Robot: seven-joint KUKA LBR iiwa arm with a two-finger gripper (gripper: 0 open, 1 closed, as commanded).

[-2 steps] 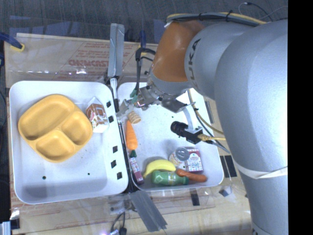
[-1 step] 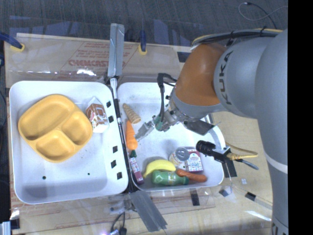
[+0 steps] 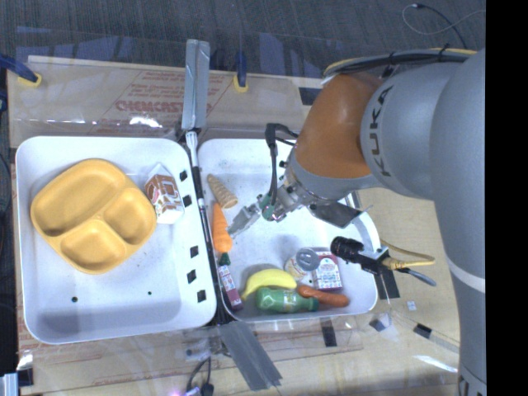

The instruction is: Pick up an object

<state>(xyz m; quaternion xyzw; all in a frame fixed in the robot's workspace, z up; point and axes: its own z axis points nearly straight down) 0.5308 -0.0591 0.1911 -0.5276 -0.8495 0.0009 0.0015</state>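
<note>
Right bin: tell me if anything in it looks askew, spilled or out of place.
Nothing looks spilled or damaged. In the right bin the toy food is bunched along the left wall and near edge: a carrot, a banana overlapping a green bottle, all lying flat. The gripper hangs beside the carrot.

The two shallow white bins, left [image 3: 99, 320] and right [image 3: 247, 151], look like smooth moulded plastic with a dull sheen. The yellow three-compartment tray [image 3: 91, 213] in the left bin is matt plastic, smooth and evenly coloured. The small carton printed in brown and white [image 3: 163, 193] beside it looks like printed card. In the right bin, the orange carrot [image 3: 220, 231], yellow banana [image 3: 268, 280] and green bottle-shaped toy [image 3: 285, 302] have a glossy, plastic-looking finish. The arm's grey casing [image 3: 437, 130] is smooth and satin; its orange band [image 3: 338, 130] is glossier. The bench top [image 3: 99, 97] looks like tan card under clear film.
</note>
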